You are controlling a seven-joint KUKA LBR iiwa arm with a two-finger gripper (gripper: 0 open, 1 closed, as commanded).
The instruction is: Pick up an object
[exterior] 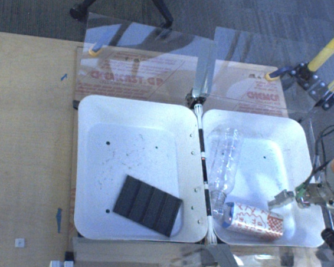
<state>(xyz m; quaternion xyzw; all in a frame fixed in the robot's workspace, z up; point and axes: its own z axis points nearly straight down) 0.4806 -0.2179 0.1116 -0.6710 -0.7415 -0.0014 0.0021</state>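
We're looking down from one fixed camera above the bench (17, 144), tilted so the far floor shows along the top, set back enough to take in the left bin (97, 117) and right bin (291, 134) together, the arm's side on the right.

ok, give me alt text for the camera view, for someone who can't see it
Two shallow white bins sit side by side on a bench: the left bin holds a dark ribbed rectangular pad, and the right bin holds a clear plastic bottle and a red-and-white can lying on its side. The arm's tool is over the right bin's right edge, near the can.
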